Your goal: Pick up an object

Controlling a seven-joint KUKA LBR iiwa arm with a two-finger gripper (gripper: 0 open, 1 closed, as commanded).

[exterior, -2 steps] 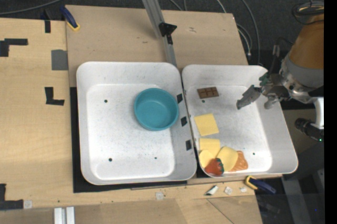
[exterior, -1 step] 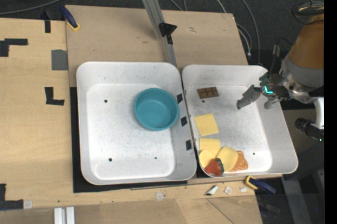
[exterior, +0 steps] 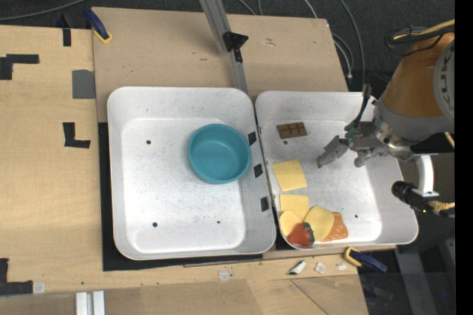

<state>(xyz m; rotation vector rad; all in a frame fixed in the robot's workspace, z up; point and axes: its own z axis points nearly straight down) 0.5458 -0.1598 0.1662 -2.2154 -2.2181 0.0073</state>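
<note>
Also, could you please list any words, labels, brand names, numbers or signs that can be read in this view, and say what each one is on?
None can be read.
Brown block in the right bin: ridged top, no lettering legible.
Black tape pieces on the bench: plain shapes, no letters.
Blue bowl, yellow blocks, gripper: no markings visible.

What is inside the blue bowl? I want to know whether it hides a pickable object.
The blue bowl in the left bin shows only its own blue inner surface, nothing resting in it. Whatever lies beneath the bowl is covered.
</note>
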